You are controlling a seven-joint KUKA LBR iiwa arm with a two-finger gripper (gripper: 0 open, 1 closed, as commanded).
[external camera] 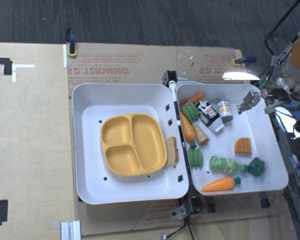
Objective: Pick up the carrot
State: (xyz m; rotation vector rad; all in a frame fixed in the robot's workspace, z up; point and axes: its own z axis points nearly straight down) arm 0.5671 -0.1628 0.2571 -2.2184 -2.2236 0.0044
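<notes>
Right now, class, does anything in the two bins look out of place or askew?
Yes. A bread slice stands on edge, wedged between the yellow plate and the left bin's right wall, rather than lying on the plate. In the right bin, several toys are heaped against the left wall.

Dark grey carpet floor (155, 11) beyond light wood bench (27, 134); cardboard sheet (120, 64) under bins.

A robotics lab, not a home. Two white bins (85, 149) sit on cardboard sheets (115, 66) clamped (70, 43) to a pale table (25, 149), with toy food (229, 164) and loose cables (177, 231) over grey carpet (140, 14)
</notes>
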